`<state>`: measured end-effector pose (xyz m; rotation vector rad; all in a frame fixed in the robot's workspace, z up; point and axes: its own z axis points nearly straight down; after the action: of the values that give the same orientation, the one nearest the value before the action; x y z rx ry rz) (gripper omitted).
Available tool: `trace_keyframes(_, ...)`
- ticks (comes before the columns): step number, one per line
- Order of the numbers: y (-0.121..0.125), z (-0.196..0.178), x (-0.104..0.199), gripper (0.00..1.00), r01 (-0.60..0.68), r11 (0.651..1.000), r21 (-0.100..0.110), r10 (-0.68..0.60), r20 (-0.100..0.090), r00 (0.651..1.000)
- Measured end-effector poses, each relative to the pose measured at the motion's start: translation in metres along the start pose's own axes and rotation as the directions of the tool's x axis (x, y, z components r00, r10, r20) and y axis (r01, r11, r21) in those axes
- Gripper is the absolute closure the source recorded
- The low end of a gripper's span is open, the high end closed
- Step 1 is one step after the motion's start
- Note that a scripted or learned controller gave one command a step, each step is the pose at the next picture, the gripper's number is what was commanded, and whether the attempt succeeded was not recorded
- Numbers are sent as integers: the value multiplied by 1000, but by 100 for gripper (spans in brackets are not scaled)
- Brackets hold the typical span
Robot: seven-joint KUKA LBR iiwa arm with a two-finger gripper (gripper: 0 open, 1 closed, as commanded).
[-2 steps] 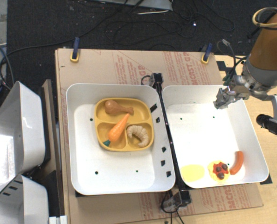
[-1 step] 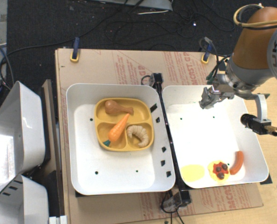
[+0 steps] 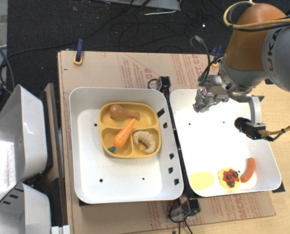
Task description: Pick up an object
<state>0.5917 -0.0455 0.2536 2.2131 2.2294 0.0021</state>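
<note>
My gripper (image 3: pixel 203 103) hangs over the far left corner of the right bin (image 3: pixel 208 130), with no object under it. Three toy foods lie along that bin's near edge, well away from the gripper: a flat yellow disc (image 3: pixel 200 180), a small round piece with red and dark topping (image 3: pixel 229 177), and an orange-red sausage (image 3: pixel 247 169). In the left bin (image 3: pixel 86 174) a yellow divided plate (image 3: pixel 106 140) holds a brown drumstick (image 3: pixel 123 112), an orange carrot (image 3: pixel 124 134) and a pale shrimp (image 3: pixel 145 140).
The grey arm with its orange band (image 3: pixel 252 33) reaches in from the upper right. A black part on a bracket (image 3: pixel 247 127) hangs over the right bin's right side. Black clips (image 3: pixel 172 147) line the ridge between the bins. Cables lie beyond the bench.
</note>
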Motion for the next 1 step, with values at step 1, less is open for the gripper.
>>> trace_keyframes(1,4,3,47,100,1,1000,0,-1,0,1000)
